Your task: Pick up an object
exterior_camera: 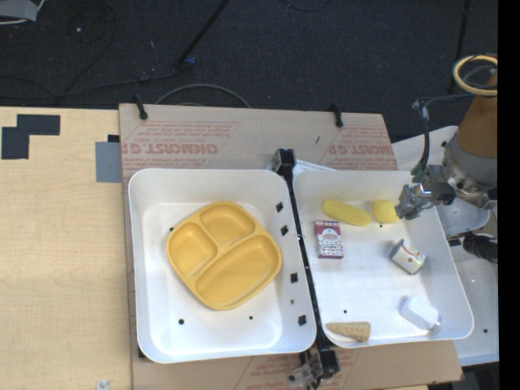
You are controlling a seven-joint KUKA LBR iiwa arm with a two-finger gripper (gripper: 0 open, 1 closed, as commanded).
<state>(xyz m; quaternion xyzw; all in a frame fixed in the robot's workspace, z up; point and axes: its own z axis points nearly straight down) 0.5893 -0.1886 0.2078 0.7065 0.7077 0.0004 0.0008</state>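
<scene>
Yellow lemon-like piece (385,211) lying in right bin (455,299), touching gripper (409,201) at upper right edge. Nothing lifted yet; grasp and raise left. Grip state impossible to tell.

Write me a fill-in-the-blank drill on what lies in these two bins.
1. The yellow divided plate lies in the ____ bin of the camera view.
2. The plate has ____ compartments.
3. The small red box lies in the ____ bin.
4. The gripper is beside the small ____ object.

Missing words: left; three; right; yellow
</scene>
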